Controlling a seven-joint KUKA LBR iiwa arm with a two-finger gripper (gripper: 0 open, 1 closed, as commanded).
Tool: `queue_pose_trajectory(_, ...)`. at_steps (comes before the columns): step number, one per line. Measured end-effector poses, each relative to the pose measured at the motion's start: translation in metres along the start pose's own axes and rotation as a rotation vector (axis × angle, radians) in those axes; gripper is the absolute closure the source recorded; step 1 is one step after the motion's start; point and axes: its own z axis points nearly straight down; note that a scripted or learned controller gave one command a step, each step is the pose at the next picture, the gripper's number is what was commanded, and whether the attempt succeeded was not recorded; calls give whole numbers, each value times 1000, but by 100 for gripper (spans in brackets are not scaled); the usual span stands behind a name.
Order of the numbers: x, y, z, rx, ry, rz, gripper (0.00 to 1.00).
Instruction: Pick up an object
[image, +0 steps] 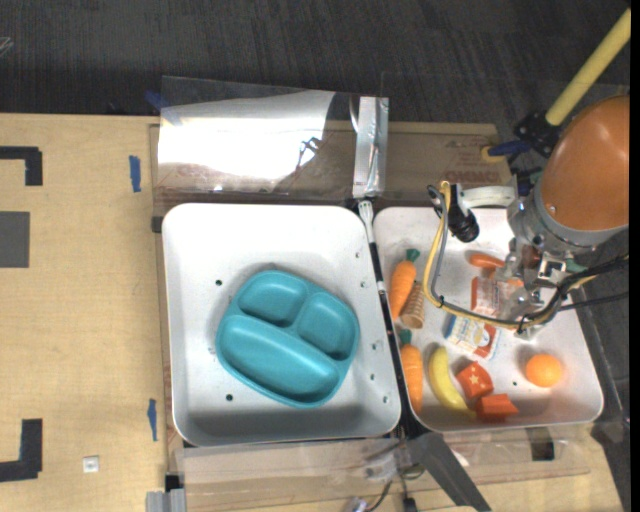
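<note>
At the frame's right, the gripper (522, 288) sits low in the right bin (585, 400) over a small carton (472, 333) — open or closed, I cannot tell.

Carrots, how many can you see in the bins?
2. One carrot leans along the right bin's left wall; another carrot lies below it beside the banana. The arm might hide more.
</note>
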Motion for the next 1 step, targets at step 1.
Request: queue_pose_trajectory(1,39,-62,7,3,6,-6,100)
